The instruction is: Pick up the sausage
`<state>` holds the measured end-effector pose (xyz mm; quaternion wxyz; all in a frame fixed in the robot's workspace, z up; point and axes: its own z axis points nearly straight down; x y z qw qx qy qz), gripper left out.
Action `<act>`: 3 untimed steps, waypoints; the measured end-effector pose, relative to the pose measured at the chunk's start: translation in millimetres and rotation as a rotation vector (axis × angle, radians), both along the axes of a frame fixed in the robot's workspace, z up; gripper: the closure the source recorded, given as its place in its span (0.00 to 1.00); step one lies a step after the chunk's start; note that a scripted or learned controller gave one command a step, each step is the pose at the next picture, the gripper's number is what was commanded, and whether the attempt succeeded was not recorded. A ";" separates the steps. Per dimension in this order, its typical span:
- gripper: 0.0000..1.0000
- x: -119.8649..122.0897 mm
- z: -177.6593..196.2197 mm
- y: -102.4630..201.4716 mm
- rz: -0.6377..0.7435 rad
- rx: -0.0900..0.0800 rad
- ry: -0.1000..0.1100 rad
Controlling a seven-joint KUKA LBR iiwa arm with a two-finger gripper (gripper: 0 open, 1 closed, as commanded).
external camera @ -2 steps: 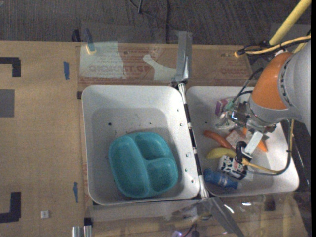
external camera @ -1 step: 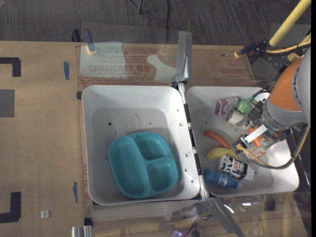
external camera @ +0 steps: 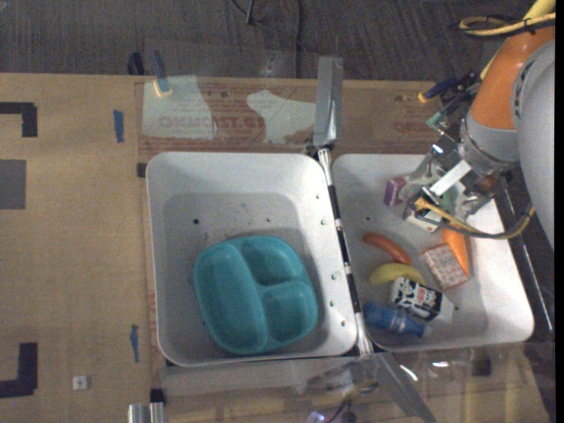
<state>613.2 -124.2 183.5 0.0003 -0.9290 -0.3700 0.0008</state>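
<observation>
One sausage [external camera: 387, 247], orange-red, lies on the floor of the right bin [external camera: 515, 320], near the wall it shares with the left bin [external camera: 176, 179]; long axis slanting from upper left to lower right; a banana [external camera: 393, 273] just below it; a carrot [external camera: 456, 247] and a small carton [external camera: 416, 299] near. Tool [external camera: 434, 203] hangs over the same bin, up and to the right of the sausage, apart from it; whether released or clenched cannot be told; nothing seen grasped. Left bin: one teal tray [external camera: 256, 293].
</observation>
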 end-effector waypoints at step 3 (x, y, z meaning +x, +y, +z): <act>1.00 0.9 1.1 51.4 -0.152 0.000 0.000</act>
